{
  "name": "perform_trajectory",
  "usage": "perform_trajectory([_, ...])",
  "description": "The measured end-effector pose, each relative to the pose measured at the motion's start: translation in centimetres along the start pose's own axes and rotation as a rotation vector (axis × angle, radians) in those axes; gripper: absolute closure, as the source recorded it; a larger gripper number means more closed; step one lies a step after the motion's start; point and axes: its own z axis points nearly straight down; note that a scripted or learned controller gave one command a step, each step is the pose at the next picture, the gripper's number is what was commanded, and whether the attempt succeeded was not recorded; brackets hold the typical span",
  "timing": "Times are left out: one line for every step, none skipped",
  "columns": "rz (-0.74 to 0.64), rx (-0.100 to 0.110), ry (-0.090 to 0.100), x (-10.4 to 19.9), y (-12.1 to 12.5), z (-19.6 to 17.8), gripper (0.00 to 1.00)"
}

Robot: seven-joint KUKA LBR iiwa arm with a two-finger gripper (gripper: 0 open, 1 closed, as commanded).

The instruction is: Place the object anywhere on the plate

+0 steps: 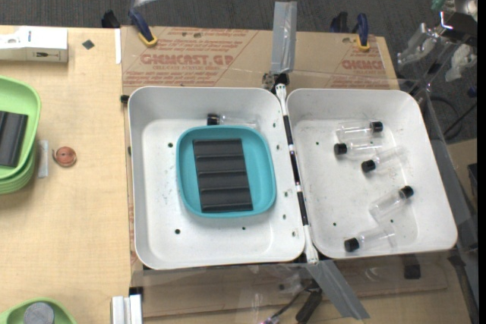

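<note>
Bench from above. I see five clear vials (357, 133) with black caps lying scattered in the right bin (433, 163), well apart, so I can single one out. The teal plate (262, 163) sits centred in the left bin (152, 186), its ridged dark insert (222, 174) upward. Another vial (228, 120) lies just behind the plate. Gripper state: I cannot tell.

Open approach above both bins, teal plate (225, 171) unobstructed, 1 vial (228, 120) just behind it, 5 vials (372, 164) scattered right.
</note>
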Motion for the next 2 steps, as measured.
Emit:
perform_trajectory([-0.009,-0.001,0.000,-5.80,3.10,-6.37,0.00])
perform_trajectory([-0.010,0.000,0.000,-5.73,3.11,-6.35,0.00])
